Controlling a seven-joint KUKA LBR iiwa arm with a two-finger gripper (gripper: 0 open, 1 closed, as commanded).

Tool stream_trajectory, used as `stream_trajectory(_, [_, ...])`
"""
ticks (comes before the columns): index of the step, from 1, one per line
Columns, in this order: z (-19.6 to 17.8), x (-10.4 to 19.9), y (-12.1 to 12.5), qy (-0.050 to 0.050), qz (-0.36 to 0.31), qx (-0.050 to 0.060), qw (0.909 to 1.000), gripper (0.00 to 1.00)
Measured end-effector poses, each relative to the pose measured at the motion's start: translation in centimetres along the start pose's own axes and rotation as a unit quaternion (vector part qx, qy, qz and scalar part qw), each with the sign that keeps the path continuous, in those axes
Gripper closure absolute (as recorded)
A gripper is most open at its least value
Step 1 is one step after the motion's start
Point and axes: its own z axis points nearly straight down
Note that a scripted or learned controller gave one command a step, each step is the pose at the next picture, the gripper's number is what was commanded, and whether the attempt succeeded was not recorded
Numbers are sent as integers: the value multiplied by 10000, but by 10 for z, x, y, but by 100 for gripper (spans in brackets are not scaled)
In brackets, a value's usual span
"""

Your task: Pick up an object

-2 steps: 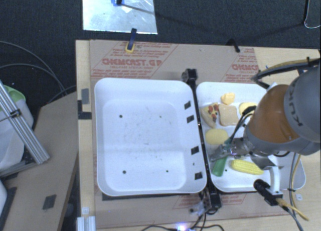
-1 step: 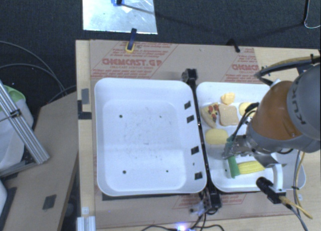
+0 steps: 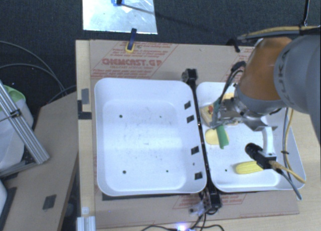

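Note:
My gripper (image 3: 219, 120) hangs over the left part of the right bin (image 3: 288, 172), below the grey arm with its orange band (image 3: 263, 72). Directly beneath it lies a green stick-shaped object (image 3: 222, 138), touching a small yellow object (image 3: 212, 136) on its left. Whether the green object sits between the fingers is hidden by the gripper body. A yellow corn-like object (image 3: 246, 167) lies near the bin's front. Pale yellow pieces (image 3: 206, 111) lie by the bin's left wall, partly hidden by the gripper.
The left bin (image 3: 145, 134) stands beside the right one, split from it by a black divider with clips (image 3: 196, 124). A cardboard sheet (image 3: 135, 59) lies under both bins. A metal plate (image 3: 119, 3) lies on the floor behind.

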Motion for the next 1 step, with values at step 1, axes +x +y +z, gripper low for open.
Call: stream_trajectory(1, [-54,35,-35,2,22,41,10000,100])
